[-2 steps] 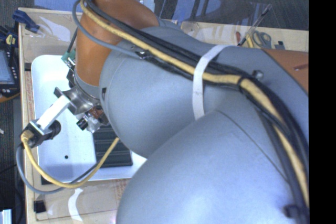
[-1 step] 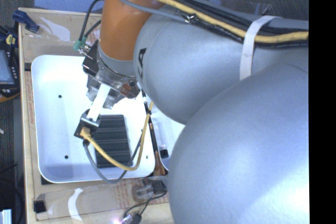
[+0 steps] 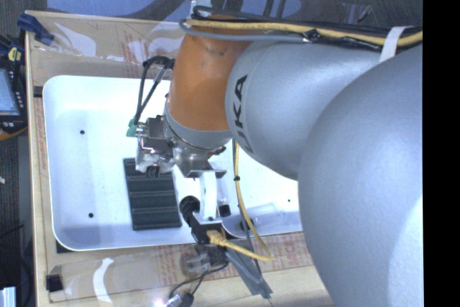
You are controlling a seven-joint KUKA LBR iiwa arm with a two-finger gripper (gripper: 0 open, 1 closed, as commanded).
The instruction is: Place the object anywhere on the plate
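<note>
A dark, ribbed rectangular object (image 3: 153, 199) lies flat in the left white bin (image 3: 79, 154), near its front right corner. My gripper (image 3: 152, 159) hangs from the orange-banded wrist (image 3: 205, 93) directly over the far end of this dark object, close to it or touching it; I cannot tell which. A pale rounded rim (image 3: 260, 225), possibly the plate, peeks out under the arm at the front of the right bin. The arm hides most of the right bin.
The grey arm covers the right half of the view. Yellow and black cables (image 3: 223, 244) dangle by the front rim between the bins. The left bin's floor is bare white on the left and back.
</note>
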